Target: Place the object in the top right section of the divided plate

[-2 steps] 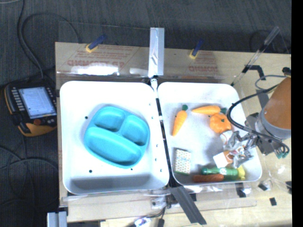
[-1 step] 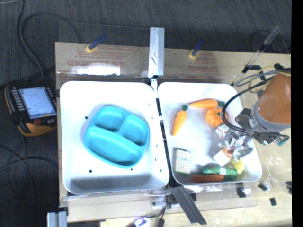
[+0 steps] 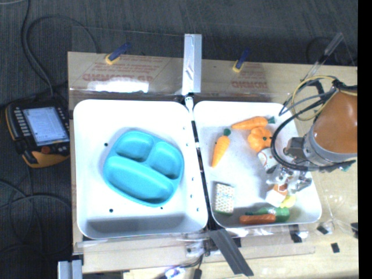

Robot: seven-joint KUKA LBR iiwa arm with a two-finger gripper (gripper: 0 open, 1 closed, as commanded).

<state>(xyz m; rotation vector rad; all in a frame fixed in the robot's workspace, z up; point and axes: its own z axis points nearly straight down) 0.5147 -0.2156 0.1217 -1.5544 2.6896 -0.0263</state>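
Hovering low at right of frame, gripper point(image 3: 285, 182) buried among toy food in the right bin point(image 3: 244, 156); grip impossible to judge. Blue divided plate point(image 3: 143, 166) well off left, its top right section point(image 3: 165, 157) unfilled.

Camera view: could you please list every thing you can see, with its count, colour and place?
bins: 2, white, side by side on the bench
divided plate: 1, blue, in the left bin
carrots: 2, orange, upper part of the right bin
small pumpkin: 1, orange, right bin, below the upper carrot
patterned block: 1, pale, lower left of the right bin
handheld controller: 1, black and orange, on the floor at left
arm: 1, grey and orange, over the right bin
tool: 1, metallic, low in the right bin
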